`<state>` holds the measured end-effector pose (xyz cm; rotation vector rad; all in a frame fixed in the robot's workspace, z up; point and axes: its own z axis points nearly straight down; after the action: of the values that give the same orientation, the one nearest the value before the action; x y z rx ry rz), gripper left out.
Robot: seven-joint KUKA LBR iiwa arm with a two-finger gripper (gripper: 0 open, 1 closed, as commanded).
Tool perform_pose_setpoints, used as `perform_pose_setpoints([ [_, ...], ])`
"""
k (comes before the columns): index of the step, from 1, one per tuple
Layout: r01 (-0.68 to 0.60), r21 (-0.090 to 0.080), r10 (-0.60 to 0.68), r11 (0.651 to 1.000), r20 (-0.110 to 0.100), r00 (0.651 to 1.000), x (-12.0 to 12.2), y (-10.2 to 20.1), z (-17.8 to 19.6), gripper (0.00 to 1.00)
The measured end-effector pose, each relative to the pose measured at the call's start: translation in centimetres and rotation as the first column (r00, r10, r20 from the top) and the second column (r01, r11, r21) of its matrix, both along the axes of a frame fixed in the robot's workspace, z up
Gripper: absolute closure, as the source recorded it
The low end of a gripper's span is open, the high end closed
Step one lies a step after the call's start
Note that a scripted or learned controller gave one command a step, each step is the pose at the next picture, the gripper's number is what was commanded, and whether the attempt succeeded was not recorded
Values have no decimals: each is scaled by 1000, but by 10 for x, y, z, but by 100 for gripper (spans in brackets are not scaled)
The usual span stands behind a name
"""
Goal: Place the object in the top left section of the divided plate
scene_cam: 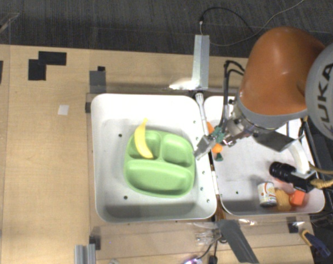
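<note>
Over the seam between the two bins, my gripper (211, 145) is hovering at the right wall of the left bin (100, 164) — whether it is spread or pressed together I cannot tell. Left of my gripper, well apart from it, the yellow banana (141, 142) is lying in the top left section of the green divided plate (160, 180), its upper tip poking over the rim. Right of and below my gripper — in the right bin (240, 175) — a small can (267, 193) is standing near an orange thing (296, 198).
</note>
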<state>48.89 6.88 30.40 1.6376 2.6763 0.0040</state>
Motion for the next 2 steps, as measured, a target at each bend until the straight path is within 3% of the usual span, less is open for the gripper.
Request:
perform_pose_setpoints([
  [1, 129, 1, -129, 992, -5, 992, 0, -40, -122, 0],
  [2, 97, 1, -97, 995, -4, 995, -1, -26, -122, 0],
])
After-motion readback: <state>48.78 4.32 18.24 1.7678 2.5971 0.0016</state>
